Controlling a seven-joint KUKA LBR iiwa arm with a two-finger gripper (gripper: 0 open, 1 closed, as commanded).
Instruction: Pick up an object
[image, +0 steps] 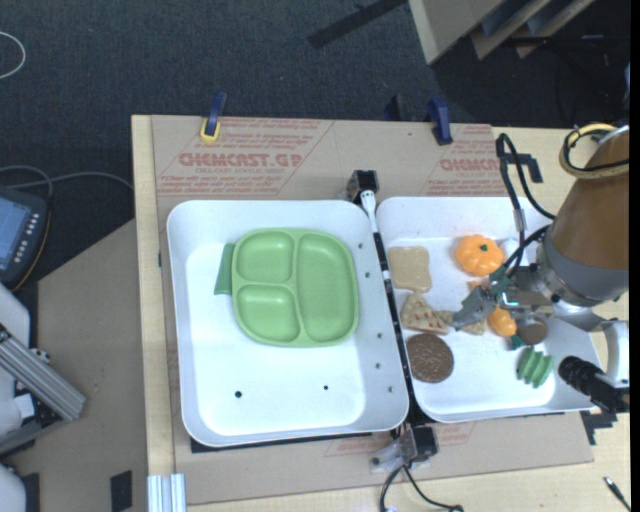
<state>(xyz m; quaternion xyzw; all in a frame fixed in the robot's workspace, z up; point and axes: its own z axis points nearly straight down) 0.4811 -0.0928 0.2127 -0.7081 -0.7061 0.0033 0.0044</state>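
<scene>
My gripper (484, 304) hangs low over the middle of the right bin (455, 405), at the end of the grey arm with the orange band (596, 225). A small orange piece (502, 323) lies right beside it, partly covered by the wrist. An orange pumpkin-like toy (478, 254) sits just behind the gripper. To its left lie a tan bread slice (408, 268), a waffle-like cracker (425, 318) and a round brown cookie (430, 357). A green pickle-like piece (534, 367) rests near the front right.
The left bin (200, 390) holds a green divided plate (295, 286). A black divider rail (385, 300) runs between the two bins. Cables (512, 185) hang from the arm over the right bin's back corner.
</scene>
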